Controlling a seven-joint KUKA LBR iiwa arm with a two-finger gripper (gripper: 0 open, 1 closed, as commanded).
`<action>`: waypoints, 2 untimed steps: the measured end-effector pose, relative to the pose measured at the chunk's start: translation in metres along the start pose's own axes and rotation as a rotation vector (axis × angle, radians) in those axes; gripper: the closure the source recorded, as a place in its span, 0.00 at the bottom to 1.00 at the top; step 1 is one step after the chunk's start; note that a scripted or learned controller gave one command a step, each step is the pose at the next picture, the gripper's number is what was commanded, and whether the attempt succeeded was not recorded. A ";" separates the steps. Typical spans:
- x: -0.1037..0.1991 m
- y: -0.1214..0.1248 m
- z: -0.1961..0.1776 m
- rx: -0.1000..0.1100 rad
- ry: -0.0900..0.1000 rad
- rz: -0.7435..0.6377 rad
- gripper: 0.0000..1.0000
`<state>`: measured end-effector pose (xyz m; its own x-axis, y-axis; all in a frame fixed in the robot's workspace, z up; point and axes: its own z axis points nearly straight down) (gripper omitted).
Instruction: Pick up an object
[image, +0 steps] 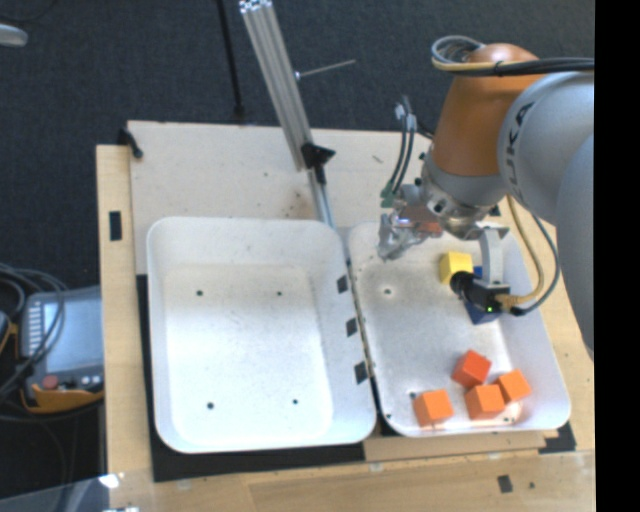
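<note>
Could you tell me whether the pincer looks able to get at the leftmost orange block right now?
Probably yes: the block lies uncovered in the right bin, slightly apart from the other three blocks, with bare floor between it and the pincer.

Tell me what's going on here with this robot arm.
A grey robot arm with an orange band reaches in from the right. Its gripper is over the far left corner of the right-hand shallow white bin. Four small orange cubes lie clustered in that bin's near right corner, well apart from the gripper, so no pick has happened yet.
</note>
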<state>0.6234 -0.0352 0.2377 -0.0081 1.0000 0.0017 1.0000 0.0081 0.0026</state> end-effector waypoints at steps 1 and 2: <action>0.047 0.009 -0.003 0.001 0.000 0.000 1.00; 0.099 0.006 -0.012 0.001 0.000 -0.001 1.00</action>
